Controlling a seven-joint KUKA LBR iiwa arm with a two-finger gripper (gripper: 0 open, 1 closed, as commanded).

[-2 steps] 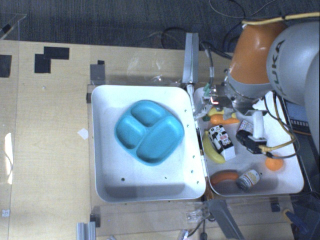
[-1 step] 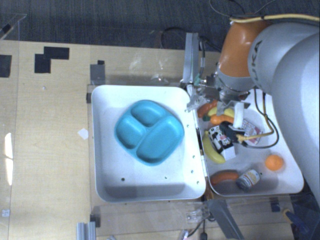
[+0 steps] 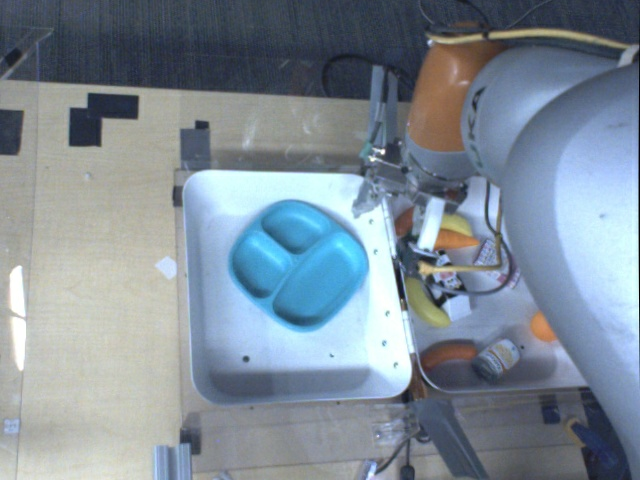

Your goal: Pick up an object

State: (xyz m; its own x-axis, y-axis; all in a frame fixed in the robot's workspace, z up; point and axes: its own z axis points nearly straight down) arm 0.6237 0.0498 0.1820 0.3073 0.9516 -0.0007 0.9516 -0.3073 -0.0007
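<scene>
Blue divided plate (image 3: 300,263) in left bin (image 3: 210,298); arm (image 3: 540,168) over right bin (image 3: 545,373) holding banana (image 3: 427,305), jar (image 3: 497,358).

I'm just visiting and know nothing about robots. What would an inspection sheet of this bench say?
Surface: left bin and right bin, both white, on a pale bench.
Job's things: blue divided plate in left bin; banana, small bottle and brownish round thing in right bin.
Clutter: nothing seen.
Gripper: over the wall between bins; arm covers much of right bin.
Cables: dark cable looped behind the bins.
Surroundings: black marks on bench, dark carpet beyond.
</scene>
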